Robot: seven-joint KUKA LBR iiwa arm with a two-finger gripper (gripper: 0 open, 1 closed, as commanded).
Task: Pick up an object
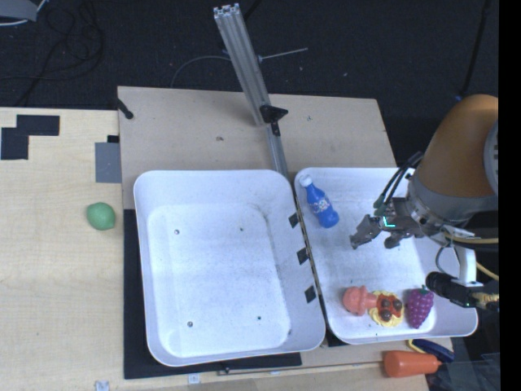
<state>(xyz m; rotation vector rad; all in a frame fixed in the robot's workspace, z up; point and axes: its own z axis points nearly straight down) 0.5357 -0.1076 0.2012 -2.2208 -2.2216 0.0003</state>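
The bench (203, 129) carries two shallow white bins side by side, and the left bin (155, 194) is the larger of the pair, its speckled floor showing a few small dark dots. The right bin (358, 182) sits touching it along a shared edge marked with small black clips, and it holds everything that is in a container. The arm (460, 157) comes in from the right, its orange band bulky above the wrist, and hangs over the middle of the right bin. The gripper (376, 233) points toward the left, above bare bin floor; its dark fingers appear spread apart with nothing between them. Near the right bin's upper left corner lies a blue bottle (320, 204) with a white cap, tilted on its side, well apart from the gripper. Along the bin's near edge three small toys cluster: a pink-orange piece (355, 299) on the left, a yellow and red piece (387, 308) touching it, and a purple grape bunch (418, 305) just beside that. Outside the bins, an orange carrot-like object (409, 363) lies by the right bin's near edge, and a green ball (101, 216) rests on the wood to the left of the left bin.
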